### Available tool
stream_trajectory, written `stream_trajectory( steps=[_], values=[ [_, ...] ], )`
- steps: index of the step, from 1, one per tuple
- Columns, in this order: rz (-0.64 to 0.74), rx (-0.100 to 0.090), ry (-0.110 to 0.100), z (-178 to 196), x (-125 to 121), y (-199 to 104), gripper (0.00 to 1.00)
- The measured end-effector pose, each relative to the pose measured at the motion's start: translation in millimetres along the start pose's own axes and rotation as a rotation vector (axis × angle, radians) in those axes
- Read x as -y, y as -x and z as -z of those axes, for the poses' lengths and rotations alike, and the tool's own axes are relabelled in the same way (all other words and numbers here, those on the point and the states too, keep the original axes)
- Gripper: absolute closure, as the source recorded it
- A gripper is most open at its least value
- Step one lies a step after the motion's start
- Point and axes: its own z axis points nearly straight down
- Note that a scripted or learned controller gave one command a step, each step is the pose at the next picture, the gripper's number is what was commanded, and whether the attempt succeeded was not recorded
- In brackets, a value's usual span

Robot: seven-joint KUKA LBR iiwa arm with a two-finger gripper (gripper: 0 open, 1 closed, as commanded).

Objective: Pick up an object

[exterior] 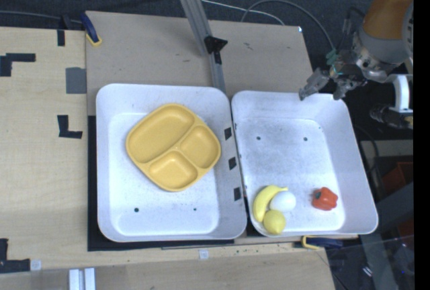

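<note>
The task is at its very beginning: nothing is lifted yet, and the arm is not over any object. The gripper [324, 86] hangs at the far right corner of the right bin [349, 141], just above its rim, with nothing between the fingers. The jaws look spread a little, with two dark tips apart from each other, and they hold nothing.

The things to pick lie at the near end of the same bin. A banana [266, 197], a white egg [284, 201] and a lemon [274, 221] sit tight together, touching one another, in the near left corner. A red pepper [325, 199] stands alone, a little to the right of them and apart from the walls. In the left bin [107, 148] lies a yellow tray [173, 146] with three compartments.

I judge the pepper the easiest target, because it has free space on all sides. The next move calls for carrying the gripper from the far corner to the near side of the bin, then going down with the jaws wide on both sides of the pepper. The three grouped things are harder, since the fingers could push a neighbour.

The arm comes in from the right. Its orange band [390, 17] is high at the top right, and the wrist bends down and toward the left, so the gripper points at the bin's corner at a slant.
</note>
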Motion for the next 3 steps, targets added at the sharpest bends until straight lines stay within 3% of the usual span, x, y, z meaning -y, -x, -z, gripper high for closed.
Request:
stream_trajectory(
  steps=[1,3],
  values=[
    [0.000,0.001,0.000,0,0,0,0.00],
    [-0.001,0.000,-0.005,-97,15,-1,0.00]
  ],
)
